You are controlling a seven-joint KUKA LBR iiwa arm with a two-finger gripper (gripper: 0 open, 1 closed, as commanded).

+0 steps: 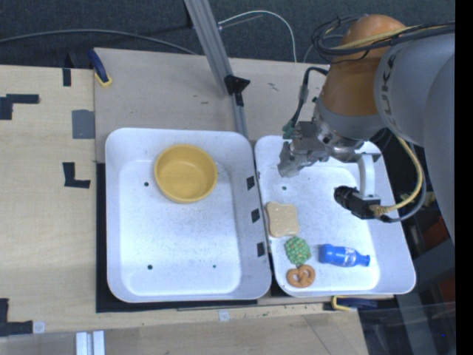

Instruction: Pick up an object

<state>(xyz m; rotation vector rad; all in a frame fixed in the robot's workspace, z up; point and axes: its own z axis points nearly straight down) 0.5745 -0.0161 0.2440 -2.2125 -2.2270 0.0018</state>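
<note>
My tool [293,160] hung over the right bin's [392,261] upper left corner; its state I could not tell. A tan sponge [281,219] lay below.

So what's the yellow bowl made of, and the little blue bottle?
The yellow bowl looks like plastic: one even color, smooth matte walls, thick rounded rim. The blue bottle also seems plastic, glossy with a bright shine spot and a pale end, though it is too small to be sure.
</note>
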